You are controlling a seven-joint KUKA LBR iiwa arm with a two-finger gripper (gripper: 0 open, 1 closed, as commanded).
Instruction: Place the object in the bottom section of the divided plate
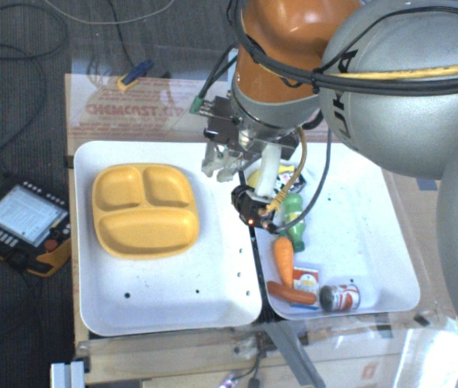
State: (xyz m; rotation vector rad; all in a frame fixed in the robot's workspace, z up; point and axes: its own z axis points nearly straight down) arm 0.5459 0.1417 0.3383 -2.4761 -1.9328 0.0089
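Observation:
A yellow divided plate [144, 208] lies in the left bin [164, 297], with two small sections at its far side and one wide bottom section [144, 233] that holds nothing. My gripper [243, 176] hangs over the far left corner of the right bin [375, 241], close to the wall between the bins. Its fingers stand apart with nothing seen between them. Just below it lie a green item [294, 217] and a carrot [283, 257]. Part of a yellow item behind the gripper is hidden.
Near the right bin's front edge lie a red sausage [291, 294], a small red-and-white box [306, 279] and a can [341, 297]. The big arm body [391, 79] overhangs the right bin's far half. A teach pendant [23, 221] sits left of the bench.

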